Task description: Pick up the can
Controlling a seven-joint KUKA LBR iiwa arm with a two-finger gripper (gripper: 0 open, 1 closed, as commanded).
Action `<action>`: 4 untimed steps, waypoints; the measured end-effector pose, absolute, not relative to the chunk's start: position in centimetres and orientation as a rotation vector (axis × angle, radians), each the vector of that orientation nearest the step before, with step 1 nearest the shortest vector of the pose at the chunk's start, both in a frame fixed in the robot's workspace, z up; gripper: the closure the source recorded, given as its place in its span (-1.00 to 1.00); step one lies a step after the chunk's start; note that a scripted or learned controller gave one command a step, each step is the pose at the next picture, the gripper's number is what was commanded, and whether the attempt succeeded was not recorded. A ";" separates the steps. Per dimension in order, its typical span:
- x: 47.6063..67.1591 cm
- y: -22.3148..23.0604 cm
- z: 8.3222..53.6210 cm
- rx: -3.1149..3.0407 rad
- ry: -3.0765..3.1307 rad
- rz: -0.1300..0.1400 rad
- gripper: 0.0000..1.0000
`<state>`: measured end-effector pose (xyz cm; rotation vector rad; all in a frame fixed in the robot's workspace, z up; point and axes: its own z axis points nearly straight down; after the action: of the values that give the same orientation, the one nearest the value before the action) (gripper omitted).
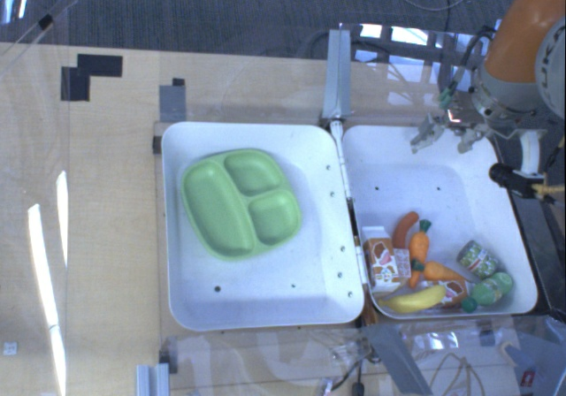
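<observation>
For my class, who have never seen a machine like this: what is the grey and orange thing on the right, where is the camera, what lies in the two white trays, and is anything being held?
The grey and orange thing is a robot arm reaching in from the right. At its end is its tool, two fingers for grasping; they stand open, hanging over the far edge of the right bin, and hold nothing. The one camera sits above the bench and looks down at a slant.

The left bin holds a green divided plate. The right bin holds toy food piled in its near corner: a small carton, a carrot, a banana, and the can with a green label, lying tilted near the right wall. The can is what the arm should pick up; it lies untouched.
</observation>
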<state>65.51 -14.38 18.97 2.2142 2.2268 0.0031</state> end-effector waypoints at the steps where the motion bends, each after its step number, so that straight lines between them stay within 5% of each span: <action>1: 59.8 -16.4 13.3 2.250 2.191 0.002 -1.00; 3: 49.2 -20.1 8.9 2.271 2.153 0.014 -1.00; 4: 49.6 -20.0 9.9 2.265 2.153 0.021 1.00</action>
<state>49.56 -20.04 9.90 2.2655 2.1525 0.0207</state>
